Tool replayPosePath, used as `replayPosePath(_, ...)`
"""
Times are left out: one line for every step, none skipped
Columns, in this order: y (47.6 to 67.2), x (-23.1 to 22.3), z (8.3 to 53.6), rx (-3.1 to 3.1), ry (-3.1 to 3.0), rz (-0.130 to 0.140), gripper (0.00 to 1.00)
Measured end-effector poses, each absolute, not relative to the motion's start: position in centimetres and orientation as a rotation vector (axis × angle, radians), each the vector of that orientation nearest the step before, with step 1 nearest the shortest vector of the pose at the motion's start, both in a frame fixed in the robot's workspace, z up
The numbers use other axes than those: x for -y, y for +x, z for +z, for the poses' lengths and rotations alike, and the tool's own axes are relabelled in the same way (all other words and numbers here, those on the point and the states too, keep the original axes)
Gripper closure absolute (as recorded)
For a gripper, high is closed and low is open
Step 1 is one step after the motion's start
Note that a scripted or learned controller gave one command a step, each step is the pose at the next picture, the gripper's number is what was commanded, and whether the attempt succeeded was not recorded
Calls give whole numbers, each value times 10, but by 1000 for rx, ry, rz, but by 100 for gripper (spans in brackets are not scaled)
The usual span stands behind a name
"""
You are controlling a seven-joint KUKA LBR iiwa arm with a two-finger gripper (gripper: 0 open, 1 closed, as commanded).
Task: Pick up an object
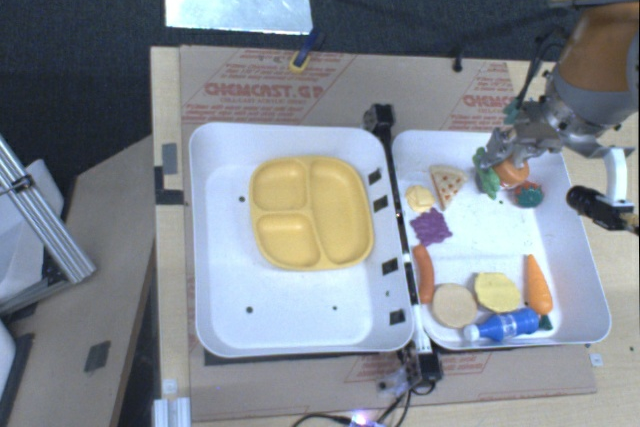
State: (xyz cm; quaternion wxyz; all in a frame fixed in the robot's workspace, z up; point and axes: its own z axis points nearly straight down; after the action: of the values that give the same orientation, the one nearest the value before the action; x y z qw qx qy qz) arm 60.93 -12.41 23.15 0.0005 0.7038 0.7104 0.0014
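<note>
Low over the right bin's (575, 245) far edge, tool (497, 158) beside orange-and-green toy (508, 172), finger state impossible to tell, open floor mid-bin.

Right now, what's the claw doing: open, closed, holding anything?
Claw: low over the right bin, at the green-and-orange toy. Open or closed cannot be told; no grasp is visible.
</note>
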Motion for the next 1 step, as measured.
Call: replayPosePath(626,71,220,-2231,2210,4,100)
